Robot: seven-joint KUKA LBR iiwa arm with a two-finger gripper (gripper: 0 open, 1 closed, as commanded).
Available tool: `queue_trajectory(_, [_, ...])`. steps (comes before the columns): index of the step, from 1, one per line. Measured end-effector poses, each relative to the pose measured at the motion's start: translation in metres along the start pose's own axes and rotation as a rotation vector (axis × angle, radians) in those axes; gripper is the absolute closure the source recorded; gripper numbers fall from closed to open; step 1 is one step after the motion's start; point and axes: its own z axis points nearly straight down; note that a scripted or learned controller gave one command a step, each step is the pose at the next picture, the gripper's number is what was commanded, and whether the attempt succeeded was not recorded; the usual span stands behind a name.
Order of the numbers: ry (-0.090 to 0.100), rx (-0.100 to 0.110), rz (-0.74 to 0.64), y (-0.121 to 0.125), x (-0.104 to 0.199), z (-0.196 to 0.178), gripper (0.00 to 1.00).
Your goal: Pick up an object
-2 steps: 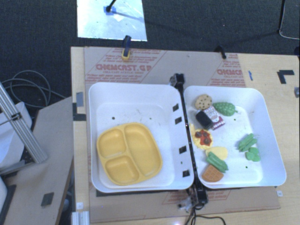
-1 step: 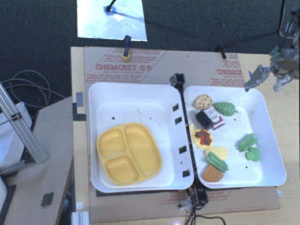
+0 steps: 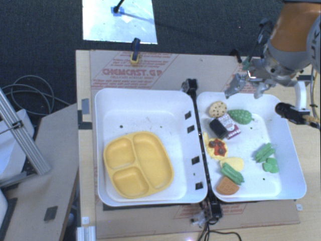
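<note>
My gripper (image 3: 247, 89) hangs over the far edge of the right bin (image 3: 291, 182), with its two fingers (image 3: 233, 90) spread apart, open and holding nothing. Just below it in the bin lie a round cookie (image 3: 217, 108) and a bumpy green piece (image 3: 241, 116). Beside those sits a small black and red box (image 3: 223, 127). Further forward are a pizza slice (image 3: 216, 147), a yellow piece (image 3: 233, 162), a green pod (image 3: 232, 173) and an orange waffle piece (image 3: 227, 187). Two green pieces (image 3: 264, 152) lie toward the bin's right side.
The left bin (image 3: 150, 102) holds a yellow divided tray (image 3: 138, 163). A black divider with clips (image 3: 196, 134) runs between the bins. A black fitting on the arm (image 3: 291, 113) juts over the right bin's far right corner.
</note>
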Motion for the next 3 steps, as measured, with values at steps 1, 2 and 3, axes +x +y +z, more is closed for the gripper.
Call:
queue_trajectory(1, [0.0,-0.005,0.002,-0.024,0.034,-0.052,0.0])
queue_trajectory(2, [0.002,0.003,0.002,-0.147,0.068,-0.049,0.0])
queue_trajectory(3, [0.002,-0.017,-0.002,-0.137,0.126,-0.159,0.0])
